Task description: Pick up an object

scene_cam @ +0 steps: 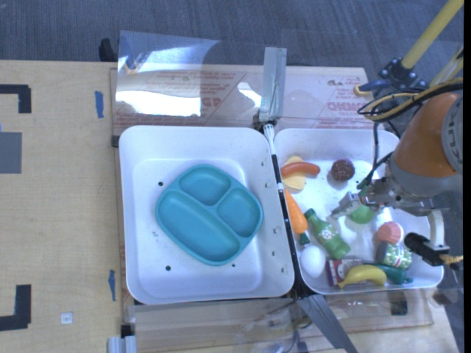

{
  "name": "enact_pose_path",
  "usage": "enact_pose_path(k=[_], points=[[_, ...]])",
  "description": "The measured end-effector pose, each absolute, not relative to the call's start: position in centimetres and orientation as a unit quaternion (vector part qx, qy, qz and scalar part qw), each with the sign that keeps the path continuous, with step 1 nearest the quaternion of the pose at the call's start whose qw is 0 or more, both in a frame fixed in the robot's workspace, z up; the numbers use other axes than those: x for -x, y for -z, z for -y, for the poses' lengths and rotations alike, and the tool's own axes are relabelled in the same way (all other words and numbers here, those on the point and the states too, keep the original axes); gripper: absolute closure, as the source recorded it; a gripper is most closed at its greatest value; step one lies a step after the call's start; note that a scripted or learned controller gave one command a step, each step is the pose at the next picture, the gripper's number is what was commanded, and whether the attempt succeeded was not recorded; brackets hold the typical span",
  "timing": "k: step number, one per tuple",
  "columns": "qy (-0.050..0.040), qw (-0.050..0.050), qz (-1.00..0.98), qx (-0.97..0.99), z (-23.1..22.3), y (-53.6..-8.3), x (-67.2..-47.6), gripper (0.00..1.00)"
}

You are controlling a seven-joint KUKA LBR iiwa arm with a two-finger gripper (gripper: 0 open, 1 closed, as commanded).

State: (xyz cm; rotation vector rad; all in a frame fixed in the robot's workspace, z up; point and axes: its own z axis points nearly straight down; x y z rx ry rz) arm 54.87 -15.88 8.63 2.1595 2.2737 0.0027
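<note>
My gripper point(358, 206) hangs low over the middle of the right bin point(327, 142), its fingers right at a small green round object point(361, 215). The view does not show if anything is gripped. Around it lie a green bottle point(327, 234), a brown ball point(342, 170), an orange carrot point(295, 213), a red-orange piece point(301, 170), a white egg point(313, 259), a yellow banana point(364, 275), a pink-red fruit point(388, 232) and a green can point(395, 257).
The left bin point(140, 219) holds a teal divided plate point(209, 212). A metal divider point(283, 204) separates the bins. The arm's orange band point(430, 142) and cables stand over the right bin's far right side. A clear panel stands behind the bins.
</note>
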Motion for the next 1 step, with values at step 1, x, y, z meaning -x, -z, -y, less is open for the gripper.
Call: enact_pose_path(k=[1], points=[[-0.0021, 0.005, -0.725, -0.689, 15.96, -9.58, -55.06, 1.00]])
